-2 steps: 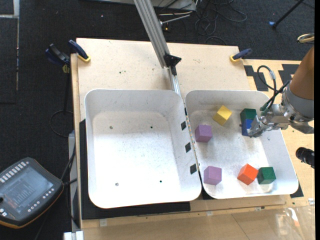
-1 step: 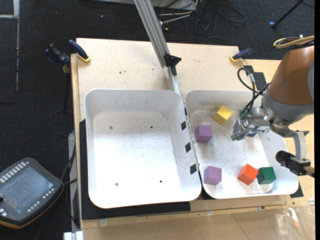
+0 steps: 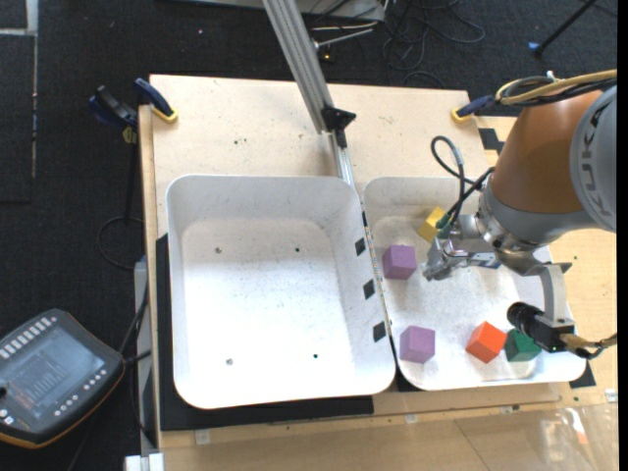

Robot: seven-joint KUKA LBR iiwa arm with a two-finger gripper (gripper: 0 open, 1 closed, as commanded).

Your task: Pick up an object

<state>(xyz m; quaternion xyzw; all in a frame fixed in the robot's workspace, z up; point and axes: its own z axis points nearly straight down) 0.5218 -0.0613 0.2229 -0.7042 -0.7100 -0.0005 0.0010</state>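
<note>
The right bin (image 3: 388,196) holds two purple blocks, one yellow, one orange, one green. The gripper (image 3: 439,266) hangs just right of the upper purple block (image 3: 399,261), yellow block (image 3: 434,223) just above it; whether it grips anything, I cannot tell.

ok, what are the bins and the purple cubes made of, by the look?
Bins: likely thin moulded plastic, white, matte, with rounded corners and a curled rim. Purple cubes: probably foam or painted wood; flat even colour, no gloss, slightly soft edges. The view can't settle which.
</note>
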